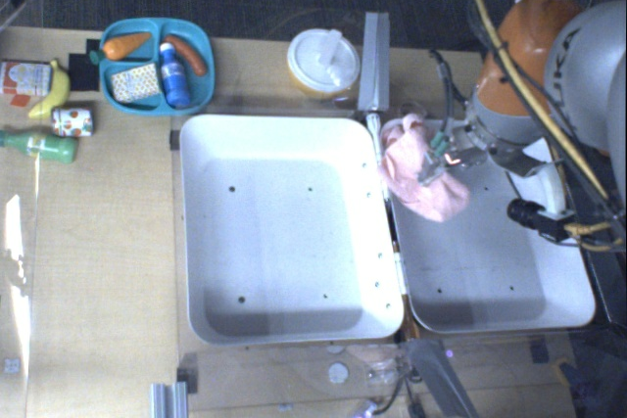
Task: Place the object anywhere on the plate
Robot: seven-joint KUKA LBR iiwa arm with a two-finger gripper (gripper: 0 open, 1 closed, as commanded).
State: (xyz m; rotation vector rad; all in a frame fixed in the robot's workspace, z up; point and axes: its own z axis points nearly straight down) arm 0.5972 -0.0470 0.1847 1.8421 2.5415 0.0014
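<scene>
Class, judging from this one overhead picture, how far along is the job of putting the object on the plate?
Early. Done: the gripper has reached the pink cloth in the right bin. In hand: it sits at the cloth; a grasp isn't clear. Left: lifting and placing it on a plate.

Even, fairly bright overhead light. The white bins wash out slightly, with soft grey shadows along their near walls. Pale glare streaks the bench at far left. Focus is soft throughout; fine detail smears, and edges bow mildly.
</scene>
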